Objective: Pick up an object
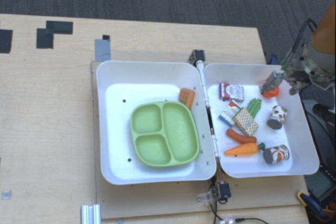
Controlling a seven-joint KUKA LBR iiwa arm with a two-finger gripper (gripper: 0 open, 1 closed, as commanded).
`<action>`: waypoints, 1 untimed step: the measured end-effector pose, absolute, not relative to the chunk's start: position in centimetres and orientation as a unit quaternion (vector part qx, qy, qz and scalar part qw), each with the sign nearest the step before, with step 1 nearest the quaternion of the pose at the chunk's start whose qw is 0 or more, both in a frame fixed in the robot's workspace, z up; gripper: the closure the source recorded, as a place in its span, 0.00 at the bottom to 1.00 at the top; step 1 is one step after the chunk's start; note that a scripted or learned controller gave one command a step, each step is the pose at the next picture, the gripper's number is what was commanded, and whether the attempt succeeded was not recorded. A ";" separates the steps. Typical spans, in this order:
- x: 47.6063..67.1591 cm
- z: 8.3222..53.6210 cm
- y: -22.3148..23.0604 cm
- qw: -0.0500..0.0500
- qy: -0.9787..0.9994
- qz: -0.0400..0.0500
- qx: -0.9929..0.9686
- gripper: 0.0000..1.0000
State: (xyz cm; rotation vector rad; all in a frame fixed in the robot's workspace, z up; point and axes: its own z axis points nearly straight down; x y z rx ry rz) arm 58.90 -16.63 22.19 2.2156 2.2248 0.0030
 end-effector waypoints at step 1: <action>57.2 11.0 -14.9 0.007 0.708 0.005 0.707 0.00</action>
